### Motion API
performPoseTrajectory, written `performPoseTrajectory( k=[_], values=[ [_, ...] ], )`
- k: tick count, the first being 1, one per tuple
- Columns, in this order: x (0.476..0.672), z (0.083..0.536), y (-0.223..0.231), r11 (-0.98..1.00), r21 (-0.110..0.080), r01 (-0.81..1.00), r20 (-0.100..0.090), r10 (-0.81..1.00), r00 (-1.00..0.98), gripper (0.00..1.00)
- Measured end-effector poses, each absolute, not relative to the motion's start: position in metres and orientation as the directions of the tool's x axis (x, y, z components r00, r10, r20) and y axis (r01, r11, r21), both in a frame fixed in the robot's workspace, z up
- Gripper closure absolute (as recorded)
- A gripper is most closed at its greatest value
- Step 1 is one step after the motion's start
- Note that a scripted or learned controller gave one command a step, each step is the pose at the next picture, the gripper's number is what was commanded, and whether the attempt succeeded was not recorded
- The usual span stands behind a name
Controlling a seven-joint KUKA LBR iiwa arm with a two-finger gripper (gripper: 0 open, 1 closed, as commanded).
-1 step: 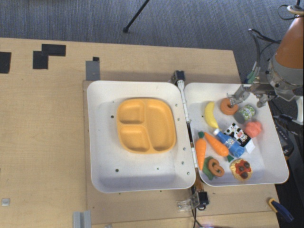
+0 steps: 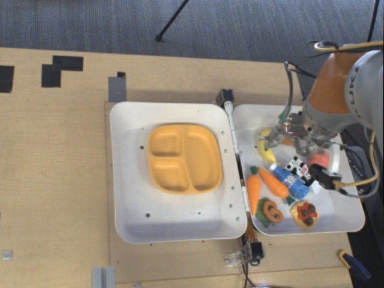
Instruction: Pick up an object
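We see the jaws [image 2: 292, 138] low over the right bin [image 2: 348, 221], among the toys at its far side; whether they are clenched or released we cannot tell. A yellow banana [image 2: 266, 149] lies just beside them to the left. Two carrots [image 2: 254, 192], a blue bottle [image 2: 291, 182] and a cow toy [image 2: 297, 167] lie nearer us. A yellow divided plate [image 2: 183, 158] rests in the left bin [image 2: 129, 179].

Pincer [image 2: 287, 138] over toy-filled right bin [image 2: 348, 221]
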State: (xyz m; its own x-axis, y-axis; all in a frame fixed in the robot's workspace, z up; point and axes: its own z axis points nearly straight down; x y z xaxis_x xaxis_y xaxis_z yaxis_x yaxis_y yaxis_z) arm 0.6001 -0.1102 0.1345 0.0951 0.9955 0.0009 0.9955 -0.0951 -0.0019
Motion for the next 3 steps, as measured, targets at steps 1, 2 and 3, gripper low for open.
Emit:
performPoseTrajectory(
  k=[1,2,3],
  values=[
    [0.625,0.086,-0.090,0.143,0.005,0.990,-0.001,0.990,-0.143,0.00],
    [0.626,0.098,-0.090,0.144,0.010,0.990,-0.003,0.990,-0.144,1.00],
    [0.629,0.208,-0.040,0.212,0.006,0.977,-0.001,0.977,-0.212,1.00]
  ],
)
